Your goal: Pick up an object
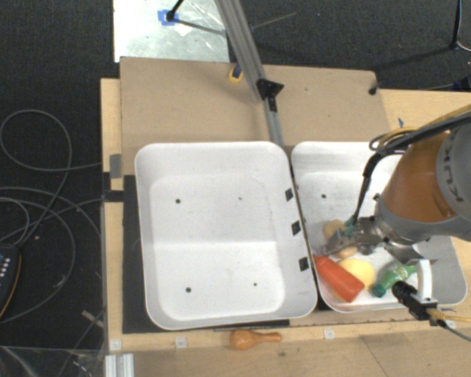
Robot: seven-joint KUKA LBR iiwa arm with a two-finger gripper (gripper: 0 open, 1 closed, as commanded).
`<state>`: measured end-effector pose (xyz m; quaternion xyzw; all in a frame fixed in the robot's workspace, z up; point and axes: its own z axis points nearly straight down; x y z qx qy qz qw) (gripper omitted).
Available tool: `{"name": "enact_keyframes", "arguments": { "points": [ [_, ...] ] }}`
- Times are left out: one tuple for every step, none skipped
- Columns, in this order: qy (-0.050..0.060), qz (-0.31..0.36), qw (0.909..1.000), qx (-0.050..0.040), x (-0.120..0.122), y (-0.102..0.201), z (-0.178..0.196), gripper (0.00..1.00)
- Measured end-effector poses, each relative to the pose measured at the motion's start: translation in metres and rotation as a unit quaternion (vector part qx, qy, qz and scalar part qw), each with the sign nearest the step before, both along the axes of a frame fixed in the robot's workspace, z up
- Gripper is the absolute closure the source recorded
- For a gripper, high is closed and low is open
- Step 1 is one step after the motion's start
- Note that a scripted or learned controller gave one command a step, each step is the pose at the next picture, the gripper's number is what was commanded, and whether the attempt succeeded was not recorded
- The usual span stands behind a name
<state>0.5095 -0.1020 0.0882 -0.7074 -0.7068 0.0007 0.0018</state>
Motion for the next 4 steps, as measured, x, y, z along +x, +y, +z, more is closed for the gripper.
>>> {"name": "enact_keyframes", "arguments": {
  "points": [
    [-0.003, 0.0, 1.0, -0.0006, 0.002, 0.0, 0.013, 1.0],
    [-0.005, 0.003, 1.0, -0.0015, 0.012, -0.005, 0.062, 1.0],
    [-0.005, 0.004, 1.0, -0.0013, 0.017, 0.002, 0.11, 1.0],
    [-0.005, 0.003, 1.0, -0.0016, 0.015, -0.002, 0.154, 1.0]
  ]
}}
